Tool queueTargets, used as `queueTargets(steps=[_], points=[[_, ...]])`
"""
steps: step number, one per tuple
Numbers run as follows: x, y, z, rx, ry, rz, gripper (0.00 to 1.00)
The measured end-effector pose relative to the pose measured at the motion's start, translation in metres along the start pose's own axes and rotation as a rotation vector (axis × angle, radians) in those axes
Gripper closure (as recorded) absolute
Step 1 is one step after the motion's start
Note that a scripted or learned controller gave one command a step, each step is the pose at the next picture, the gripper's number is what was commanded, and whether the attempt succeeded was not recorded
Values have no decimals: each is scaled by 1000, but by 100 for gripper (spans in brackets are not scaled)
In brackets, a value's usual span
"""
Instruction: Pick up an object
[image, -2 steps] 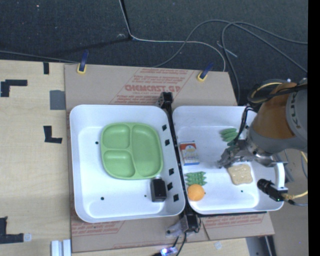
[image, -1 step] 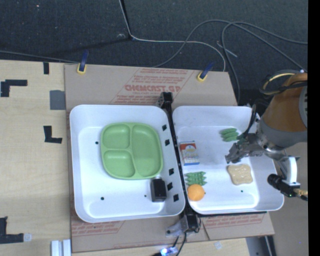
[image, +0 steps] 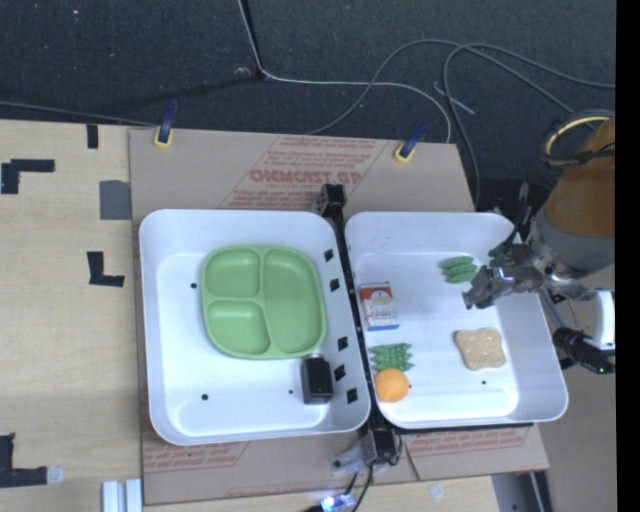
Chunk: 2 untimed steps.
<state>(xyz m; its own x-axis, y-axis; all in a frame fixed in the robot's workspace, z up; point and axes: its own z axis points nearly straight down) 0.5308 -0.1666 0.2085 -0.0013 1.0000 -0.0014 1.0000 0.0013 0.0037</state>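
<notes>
The right bin (image: 520, 400) holds a green pea pod (image: 459, 267) at its back, a small red and white carton (image: 379, 306), a green bean bunch (image: 391, 355), an orange (image: 392, 385) and a beige slice of toast (image: 480, 348). My gripper (image: 484, 288) hangs over the right side of this bin, just right of the pea pod and above the toast. It points down and to the left. Nothing shows between its dark fingers.
In the left bin (image: 165, 300) lies a green divided plate (image: 264, 301), with a small black block (image: 317, 379) near the front right corner. Black clips (image: 333, 200) join the bins along the middle wall. Cables run across the dark floor behind the bench.
</notes>
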Motion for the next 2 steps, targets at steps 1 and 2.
queueTargets(steps=[1,2], points=[[0,1,-17,3,1,0,100],[50,3,-6,5,2,-3,100]])
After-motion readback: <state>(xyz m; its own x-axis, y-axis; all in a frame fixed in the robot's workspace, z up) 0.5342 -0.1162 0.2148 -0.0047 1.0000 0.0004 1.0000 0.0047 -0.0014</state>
